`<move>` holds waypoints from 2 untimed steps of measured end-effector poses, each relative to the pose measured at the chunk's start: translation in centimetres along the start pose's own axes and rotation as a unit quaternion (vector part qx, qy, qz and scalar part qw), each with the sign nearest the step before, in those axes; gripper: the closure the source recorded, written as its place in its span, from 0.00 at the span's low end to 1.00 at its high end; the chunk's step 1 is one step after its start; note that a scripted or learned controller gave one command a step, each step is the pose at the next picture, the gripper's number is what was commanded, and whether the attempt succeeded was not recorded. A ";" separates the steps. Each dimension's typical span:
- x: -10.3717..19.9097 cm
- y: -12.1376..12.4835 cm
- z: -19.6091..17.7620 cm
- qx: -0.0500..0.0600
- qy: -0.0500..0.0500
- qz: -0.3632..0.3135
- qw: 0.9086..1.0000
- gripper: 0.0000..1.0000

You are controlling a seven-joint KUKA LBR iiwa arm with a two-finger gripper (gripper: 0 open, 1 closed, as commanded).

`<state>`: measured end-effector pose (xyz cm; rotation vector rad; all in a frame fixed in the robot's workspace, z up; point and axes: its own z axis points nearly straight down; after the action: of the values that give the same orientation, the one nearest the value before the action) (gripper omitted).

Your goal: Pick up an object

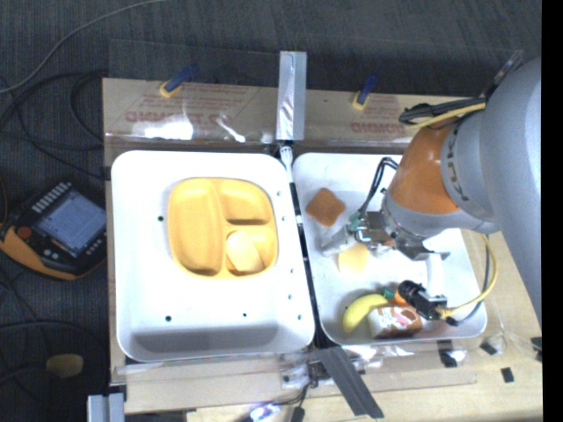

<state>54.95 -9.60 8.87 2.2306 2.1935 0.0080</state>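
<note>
Objects lie loose in the right bin (303, 236), in the right half of the frame: a brown block (325, 206) toward its upper left, a pale yellow wedge (354, 259) near its middle, and a banana (361, 311) with a small carton (398, 321) touching it along the lower edge. Any one of them would satisfy the task, and they seem scattered rather than arranged, as if dropped in for random picking. The gripper (369, 232) sits low in this bin just above and right of the wedge, with the brown block a little to its upper left; judging by that closeness, the wedge looks the likeliest target. Whether the claw is spread or closed cannot be told, since the wrist and its cables cover it from above, and nothing can be seen gripped. The arm (466, 161) comes in from the right edge, its orange band bulking over the upper right of the bin and hiding part of the floor there. The left bin (132, 315), left of centre, holds a yellow tray (198, 227) with compartments, lying flat. A handheld pendant (57, 229) rests on the carpet at the far left, well clear of the bench, and blue clips (179, 79) pin a plastic sheet along the bench's upper edge.
</note>
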 end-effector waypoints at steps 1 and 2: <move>0.0 0.0 -0.7 0.002 0.002 0.000 1.000 1.00; 0.0 -0.1 -1.2 0.006 0.002 0.000 1.000 1.00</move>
<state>54.86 -9.60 10.07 2.2394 2.2010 0.0007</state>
